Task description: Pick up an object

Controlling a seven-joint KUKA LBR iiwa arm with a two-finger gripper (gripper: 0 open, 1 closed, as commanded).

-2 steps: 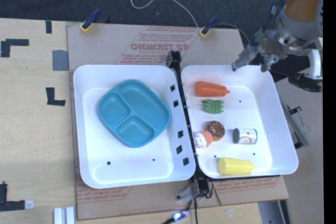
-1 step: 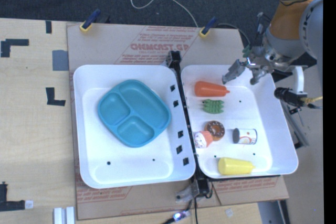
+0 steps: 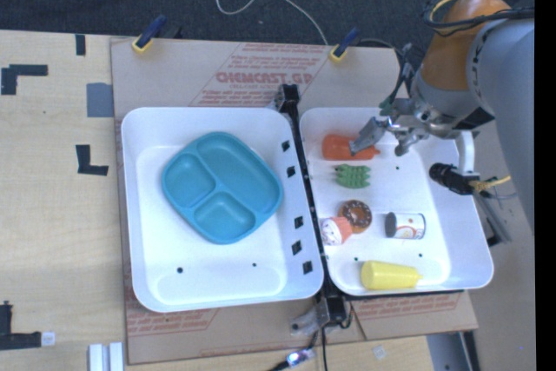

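The right bin [image 3: 465,221] holds several small items: an orange piece [image 3: 337,147] at its far left, a green leafy toy [image 3: 352,176], a brown donut [image 3: 355,215], a small orange-and-white cup [image 3: 334,230], a white can [image 3: 405,226] and a yellow lump [image 3: 389,275]. My gripper [image 3: 385,138] hangs over the far part of this bin, open, with its fingers spread. Its left finger [image 3: 365,137] overlaps the right end of the orange piece. Between the fingers I see just white bin floor.
A blue divided plate [image 3: 221,185] lies in the left bin [image 3: 148,213]. A black divider [image 3: 300,187] runs between the bins. The grey arm with its orange band [image 3: 460,39] reaches in from the far right. A cable [image 3: 261,0] trails behind the bench.
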